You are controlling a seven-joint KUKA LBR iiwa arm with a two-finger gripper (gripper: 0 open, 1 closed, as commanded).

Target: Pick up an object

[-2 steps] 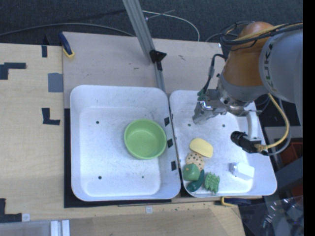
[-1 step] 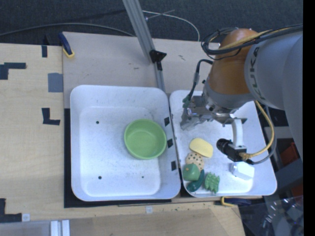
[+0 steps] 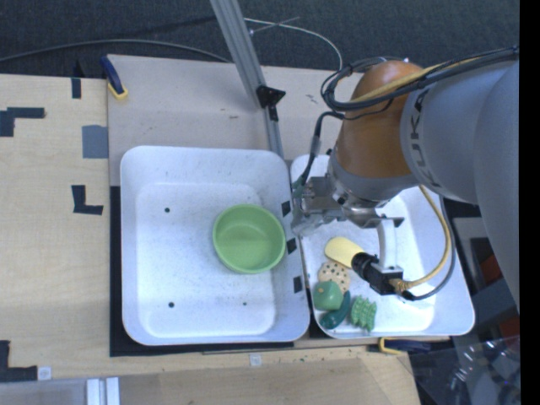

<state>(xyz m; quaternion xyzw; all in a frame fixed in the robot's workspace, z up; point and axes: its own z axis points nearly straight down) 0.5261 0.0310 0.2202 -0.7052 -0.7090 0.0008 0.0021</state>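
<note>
1. Locate the two white bins on the desk [image 3: 51,226]. The left bin [image 3: 152,310] and the right bin [image 3: 451,310] stand side by side, their inner rims touching.

2. Check the left bin. It holds one green bowl [image 3: 248,238], upright with its mouth facing up, right of the bin's centre and near the wall shared with the right bin.

3. Check the right bin. You will see a cluster of small items in its near left part:
- a yellow piece [image 3: 340,248], the farthest of the cluster from the near rim. Its long axis runs from upper left to lower right in the camera view, and its lower right end is covered by a black fitting [image 3: 376,274] with a yellow cable [image 3: 439,268];
- a yellow spotted piece [image 3: 334,273], just below it;
- a round green piece [image 3: 328,295], touching the spotted one;
- a dark teal piece [image 3: 336,317], against the near rim;
- a spiky green piece [image 3: 364,311], just right of the teal one.

4. Note the arm [image 3: 456,108]. It reaches in from the right, and its orange band [image 3: 380,116] hangs over the far part of the right bin. The gripper [image 3: 314,209] sits low at the shared wall, just above the yellow piece. You cannot tell whether it is spread or closed, and no item is seen in its grasp.
</note>
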